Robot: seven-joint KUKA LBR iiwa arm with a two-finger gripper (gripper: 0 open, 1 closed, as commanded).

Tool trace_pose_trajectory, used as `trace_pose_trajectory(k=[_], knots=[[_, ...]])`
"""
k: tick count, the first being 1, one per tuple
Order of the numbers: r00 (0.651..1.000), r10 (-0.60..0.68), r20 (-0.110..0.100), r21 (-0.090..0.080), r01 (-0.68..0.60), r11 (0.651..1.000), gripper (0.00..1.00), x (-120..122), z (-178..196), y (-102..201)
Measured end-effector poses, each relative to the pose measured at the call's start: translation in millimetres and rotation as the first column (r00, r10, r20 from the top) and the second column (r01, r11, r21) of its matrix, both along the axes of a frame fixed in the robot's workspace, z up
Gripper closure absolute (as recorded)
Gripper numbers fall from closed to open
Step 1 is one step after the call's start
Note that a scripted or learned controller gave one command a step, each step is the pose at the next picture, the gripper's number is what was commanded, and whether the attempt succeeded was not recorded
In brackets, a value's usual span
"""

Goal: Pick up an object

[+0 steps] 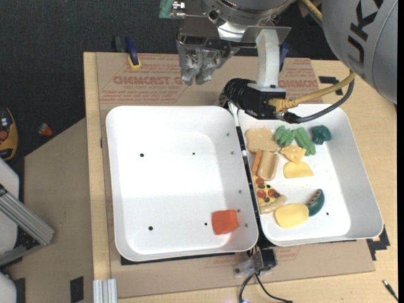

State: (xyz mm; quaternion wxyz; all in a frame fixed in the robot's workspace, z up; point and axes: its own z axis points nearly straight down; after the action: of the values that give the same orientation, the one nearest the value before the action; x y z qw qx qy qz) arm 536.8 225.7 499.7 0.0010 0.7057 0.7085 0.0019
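My gripper (199, 74) hangs above the far edge of the left bin (126, 169), its grey fingers close together with nothing between them. An orange-red block (225, 221) lies in the left bin near its front right corner. The right bin (353, 188) holds several toy foods: a tan bread piece (260, 139), green beans (294, 136), a dark green piece (320, 133), a yellow cheese wedge (294, 154), a tan cylinder (267, 165), a pizza slice (267, 196), a yellow lemon-like piece (291, 215) and a dark teal piece (315, 201).
The bins sit side by side on a brown board (151, 74). A blue and yellow clamp (132, 52) holds the board's far left edge. Aluminium framing (25, 219) stands at the left.
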Motion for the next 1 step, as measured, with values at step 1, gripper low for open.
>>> trace_pose_trajectory(k=[1], knots=[[1.0, -0.002, -0.015, -0.005, 0.002, 1.0, 1.0, -46.7, -75.0, -1.3]])
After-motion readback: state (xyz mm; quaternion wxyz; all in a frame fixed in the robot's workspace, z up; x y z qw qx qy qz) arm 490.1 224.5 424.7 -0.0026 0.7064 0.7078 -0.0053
